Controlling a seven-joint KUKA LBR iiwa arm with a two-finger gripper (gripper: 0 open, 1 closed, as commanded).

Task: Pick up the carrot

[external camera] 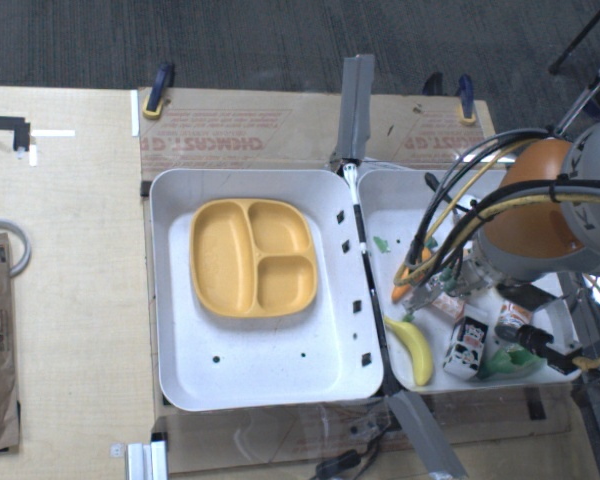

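Two white bins (170, 298): one yellow plate (252, 257), one banana (412, 348), one carrot (412, 274).

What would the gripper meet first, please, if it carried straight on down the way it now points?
Most likely the carrot: the gripper hangs over the right bin with the carrot at its tip. The banana lies nearer the camera, off that line. Depth is hard to judge from this slanted view.
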